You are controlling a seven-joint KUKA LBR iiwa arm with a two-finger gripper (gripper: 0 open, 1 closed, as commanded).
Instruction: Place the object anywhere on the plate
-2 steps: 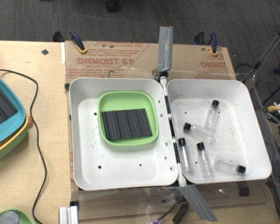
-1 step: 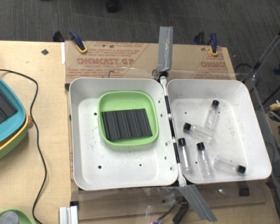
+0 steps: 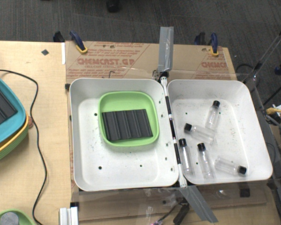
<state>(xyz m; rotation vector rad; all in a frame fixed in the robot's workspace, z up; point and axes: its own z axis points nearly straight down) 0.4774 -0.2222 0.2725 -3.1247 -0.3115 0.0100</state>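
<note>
left bin [image 3: 84,172]: green plate [image 3: 129,121] with dark ridged insert | right bin [image 3: 253,107]: five clear black-capped vials [image 3: 212,114] scattered | claw state: cannot tell

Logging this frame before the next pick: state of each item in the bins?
Green plate: in left bin, flat, carries a dark ribbed pad.
Vials, clear with black caps: five, all lying down in right bin.
Vial: near bin's back.
Vial: middle.
Vial: along left wall.
Vial: front.
Vial: front right corner.
</note>
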